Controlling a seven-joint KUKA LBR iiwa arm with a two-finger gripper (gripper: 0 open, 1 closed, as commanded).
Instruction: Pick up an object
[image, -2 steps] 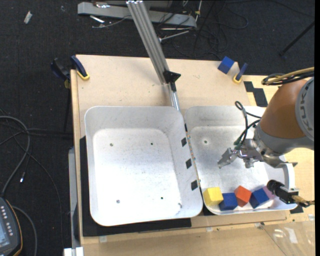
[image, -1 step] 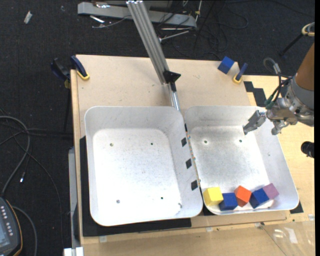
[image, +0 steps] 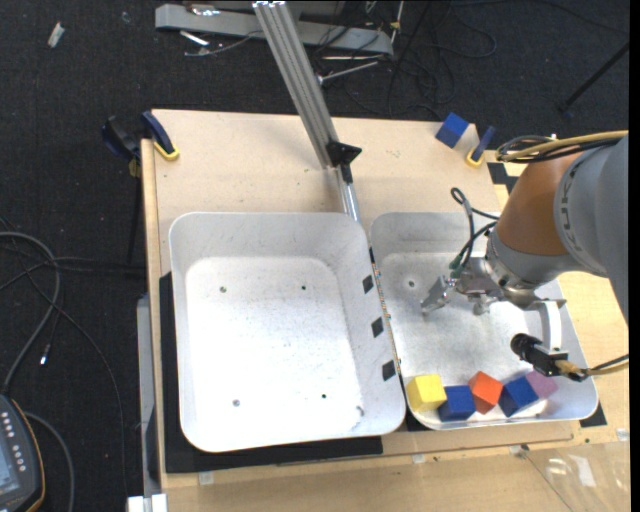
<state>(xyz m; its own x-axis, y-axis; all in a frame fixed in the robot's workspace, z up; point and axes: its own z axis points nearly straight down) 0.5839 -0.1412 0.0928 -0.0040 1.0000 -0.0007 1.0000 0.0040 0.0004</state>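
along the near rim of the right bin (image: 400, 240) a row of small blocks lies close together: a yellow block (image: 427, 390) at the left, a blue block (image: 458, 402) touching it, an orange block (image: 486, 390) next, then a second blue block (image: 518, 395) and a pale purple block (image: 542, 385) at the right end. farther back over the same bin's floor hangs the gripper (image: 440, 297), pointing toward the left; its two thin fingers stand a little apart and nothing sits between them. it is well apart from the row of blocks. behind the gripper the arm (image: 560, 225), grey with an orange band, comes in from the right, with cables looping above the wrist. the left bin (image: 190, 240) lies beside the right one, their rims touching along the middle. both rest on a wooden bench (image: 250, 160). at the bench's far right corner sits another blue block (image: 453, 128), outside the bins, and a clamp (image: 150, 135) grips the far left corner. a metal pole (image: 300, 80) slants up from between the bins.
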